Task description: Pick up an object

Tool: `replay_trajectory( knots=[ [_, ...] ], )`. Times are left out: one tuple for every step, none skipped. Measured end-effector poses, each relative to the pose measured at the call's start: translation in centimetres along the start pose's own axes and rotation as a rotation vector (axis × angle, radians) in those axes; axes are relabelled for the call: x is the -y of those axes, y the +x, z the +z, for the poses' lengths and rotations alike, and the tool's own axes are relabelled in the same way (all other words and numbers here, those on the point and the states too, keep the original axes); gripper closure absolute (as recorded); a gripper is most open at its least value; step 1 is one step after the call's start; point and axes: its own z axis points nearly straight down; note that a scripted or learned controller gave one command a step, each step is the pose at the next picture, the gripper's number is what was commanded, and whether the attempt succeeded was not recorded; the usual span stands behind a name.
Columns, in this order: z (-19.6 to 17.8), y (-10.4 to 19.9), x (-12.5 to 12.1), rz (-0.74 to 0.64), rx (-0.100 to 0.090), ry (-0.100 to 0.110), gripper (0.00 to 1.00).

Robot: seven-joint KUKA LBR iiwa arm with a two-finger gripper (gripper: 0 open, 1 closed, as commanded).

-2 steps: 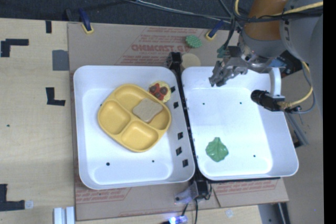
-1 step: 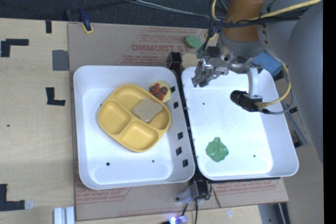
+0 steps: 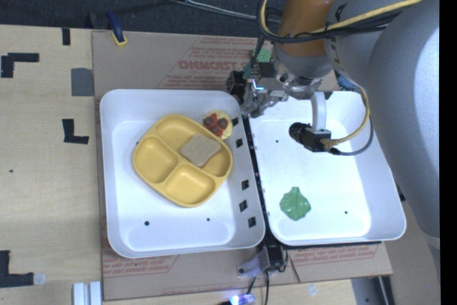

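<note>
In the left bin (image 3: 121, 225) lies a yellow divided plate (image 3: 161, 153). A tan slice of bread (image 3: 200, 148) rests in the plate's right compartment, and a small red and dark item (image 3: 216, 123) sits at the plate's upper right corner. A green leafy piece (image 3: 294, 203) lies in the lower part of the right bin (image 3: 371, 218). My gripper (image 3: 250, 93) hangs over the far end of the wall between the two bins, just right of the red item and well above the green piece. The wrist hides what is under it.
The grey arm with its orange band (image 3: 314, 3) covers the upper right of the view. A black cylinder on a cable (image 3: 307, 135) hangs over the right bin's upper part. Brown cardboard (image 3: 178, 57) lies under the bins.
</note>
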Motion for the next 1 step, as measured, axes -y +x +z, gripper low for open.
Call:
replay_trajectory(
  knots=[
    [-1.10,5.80,0.11,-0.003,-0.002,-0.001,1.00]
  ],
)
